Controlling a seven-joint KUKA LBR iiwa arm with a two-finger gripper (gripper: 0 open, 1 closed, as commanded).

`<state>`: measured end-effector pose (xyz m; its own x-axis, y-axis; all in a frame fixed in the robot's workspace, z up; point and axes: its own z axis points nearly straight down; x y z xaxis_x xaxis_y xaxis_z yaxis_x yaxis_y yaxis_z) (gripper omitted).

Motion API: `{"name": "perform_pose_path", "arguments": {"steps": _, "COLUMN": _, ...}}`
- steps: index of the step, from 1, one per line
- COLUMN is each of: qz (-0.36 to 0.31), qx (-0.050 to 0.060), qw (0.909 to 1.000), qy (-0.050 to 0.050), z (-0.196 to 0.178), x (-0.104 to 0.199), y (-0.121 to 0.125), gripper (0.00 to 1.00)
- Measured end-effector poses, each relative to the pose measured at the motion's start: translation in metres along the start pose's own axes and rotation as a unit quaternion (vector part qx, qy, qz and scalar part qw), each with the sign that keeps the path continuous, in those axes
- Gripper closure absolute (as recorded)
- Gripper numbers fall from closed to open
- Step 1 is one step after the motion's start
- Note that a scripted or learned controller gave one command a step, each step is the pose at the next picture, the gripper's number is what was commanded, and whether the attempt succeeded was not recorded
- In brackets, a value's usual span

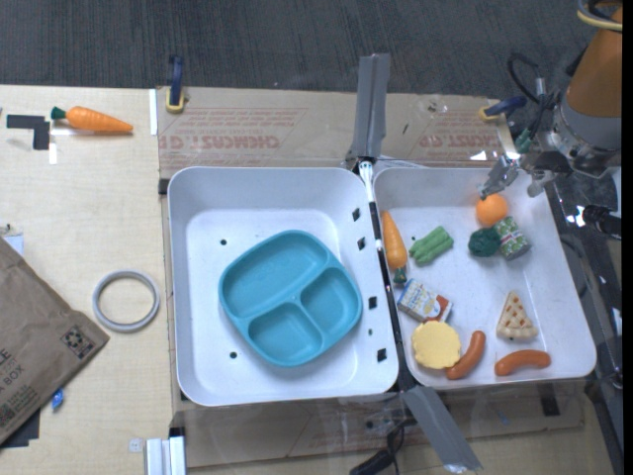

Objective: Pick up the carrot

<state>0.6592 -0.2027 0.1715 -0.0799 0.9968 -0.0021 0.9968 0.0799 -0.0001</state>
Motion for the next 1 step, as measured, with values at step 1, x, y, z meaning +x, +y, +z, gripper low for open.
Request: {"name": "perform_pose_path", "arguments": {"steps": 1, "qz": -0.062, "qx": -0.001, "qw": 0.9981, "qy": 0.0, "z": 0.0058, "x": -0.0021, "y": 0.0004, "gripper": 0.0}}
